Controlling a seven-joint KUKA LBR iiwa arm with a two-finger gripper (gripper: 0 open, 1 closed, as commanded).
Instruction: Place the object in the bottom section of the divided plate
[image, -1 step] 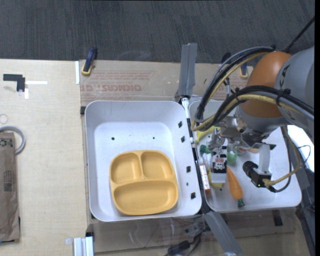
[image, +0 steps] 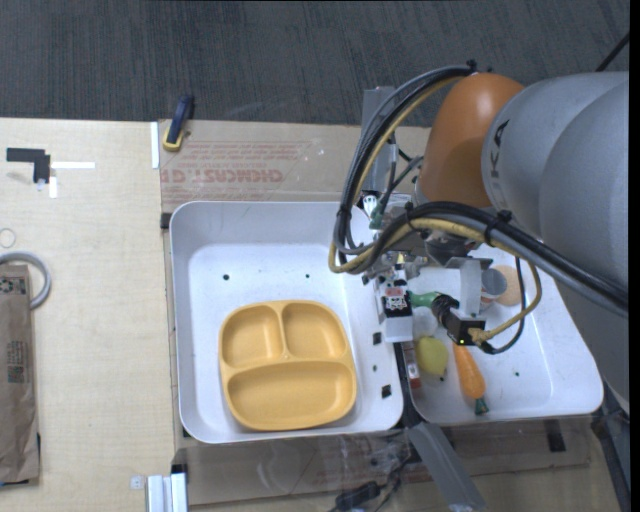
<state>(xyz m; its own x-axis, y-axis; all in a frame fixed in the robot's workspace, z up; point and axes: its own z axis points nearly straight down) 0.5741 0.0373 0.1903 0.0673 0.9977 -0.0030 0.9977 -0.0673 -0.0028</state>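
The hand (image: 415, 320) is hovering over the right bin (image: 545, 395), right of centre; its grip cannot be told. The lemon (image: 432, 356) and carrot (image: 468, 374) are lying beneath it. It should be descending squarely on one, then carrying it to the yellow divided plate (image: 288, 362)'s bottom section, lower centre. The cardboard (image: 250, 170)'s mirrored red lettering is unreadable.

Yellow divided plate (image: 288, 364), left bin (image: 200, 300)

Divided plate (image: 288, 372) lies open; cables (image: 400, 240) crowd right bin (image: 540, 390)
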